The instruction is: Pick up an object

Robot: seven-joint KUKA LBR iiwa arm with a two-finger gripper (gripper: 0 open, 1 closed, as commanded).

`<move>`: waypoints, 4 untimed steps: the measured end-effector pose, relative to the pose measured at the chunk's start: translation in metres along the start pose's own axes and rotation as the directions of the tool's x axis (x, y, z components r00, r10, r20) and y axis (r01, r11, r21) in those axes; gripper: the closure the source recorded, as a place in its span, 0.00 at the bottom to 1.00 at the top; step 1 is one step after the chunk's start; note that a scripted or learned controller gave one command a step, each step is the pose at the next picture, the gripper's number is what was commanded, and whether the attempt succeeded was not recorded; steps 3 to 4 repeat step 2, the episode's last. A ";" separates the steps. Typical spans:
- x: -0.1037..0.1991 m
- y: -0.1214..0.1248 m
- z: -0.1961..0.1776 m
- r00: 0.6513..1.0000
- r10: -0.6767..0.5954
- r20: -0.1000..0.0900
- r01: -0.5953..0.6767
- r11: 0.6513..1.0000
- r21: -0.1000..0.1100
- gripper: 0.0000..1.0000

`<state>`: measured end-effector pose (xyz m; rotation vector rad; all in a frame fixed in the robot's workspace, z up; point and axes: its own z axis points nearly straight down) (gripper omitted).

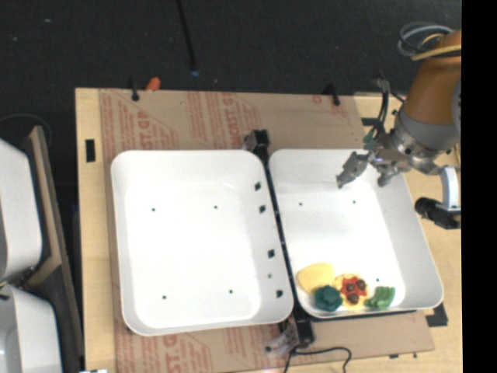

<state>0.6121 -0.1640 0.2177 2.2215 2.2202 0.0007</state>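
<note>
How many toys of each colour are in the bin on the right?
Yellow: 1, the yellow toy
Dark green: 1, the dark green toy
Red: 1, the red toy
Light green: 1, the light green toy
Total: 4, all bunched in the right bin's near corner.

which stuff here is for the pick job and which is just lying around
Job: gripper, right bin, yellow piece, teal piece, red piece, green piece.
Lying about: left bin, cardboard, cable.
</note>
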 end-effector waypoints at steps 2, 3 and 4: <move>0.069 -0.103 0.026 1.000 -0.002 -0.001 0.002 1.000 0.002 0.00; 0.069 -0.103 0.026 1.000 -0.002 -0.001 0.002 1.000 0.002 0.00; 0.069 -0.103 0.026 1.000 -0.002 -0.001 0.002 1.000 0.002 0.00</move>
